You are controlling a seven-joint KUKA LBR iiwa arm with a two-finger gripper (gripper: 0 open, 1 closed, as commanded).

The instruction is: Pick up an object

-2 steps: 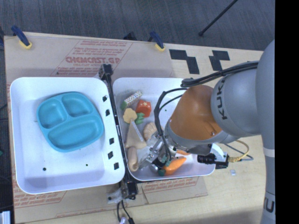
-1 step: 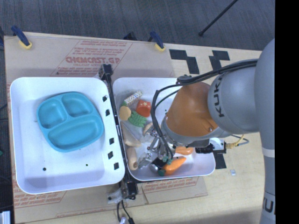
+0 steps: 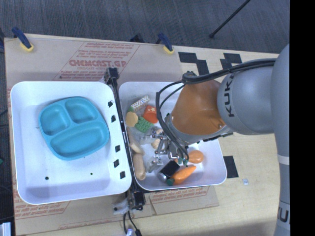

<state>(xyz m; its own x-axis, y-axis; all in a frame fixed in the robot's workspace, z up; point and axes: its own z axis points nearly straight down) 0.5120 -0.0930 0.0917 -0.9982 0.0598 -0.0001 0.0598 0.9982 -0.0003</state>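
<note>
**Camera view**

The arm (image 3: 246,102) reaches in from the right and sets the tool (image 3: 165,154) low inside the right-hand bin (image 3: 211,171), in the middle of the clutter. Tool state: cannot be told, since the wrist and cabling mask it. No object is visibly held.

All candidate objects lie in this bin:
- The carrot (image 3: 186,173) is just beside the tool, toward the near wall.
- The orange oval piece (image 3: 196,157) is next to the carrot.
- The tan pieces (image 3: 139,165) lie along the wall shared with the left-hand bin (image 3: 24,181).
- The yellow piece (image 3: 131,118), green ridged piece (image 3: 143,125) and red piece (image 3: 150,113) lie toward the far side.

The left-hand bin carries only a blue divided plate (image 3: 74,127). Both bins rest on the bench (image 3: 246,191).

**Likely faults**
- Crowding: the objects sit close together, so a closing tool may pinch two at once or push one aside.
- Slip: the carrot tapers and the oval piece is rounded, so either may squirt out of a grasp that is off centre.
- Wall contact: objects near the bin wall leave little clearance.

**Materials and shapes**

The objects appear to be smooth moulded toy foods, probably light and rigid. The green piece is ridged and may offer better purchase. The bins are shallow, white and smooth.
</note>
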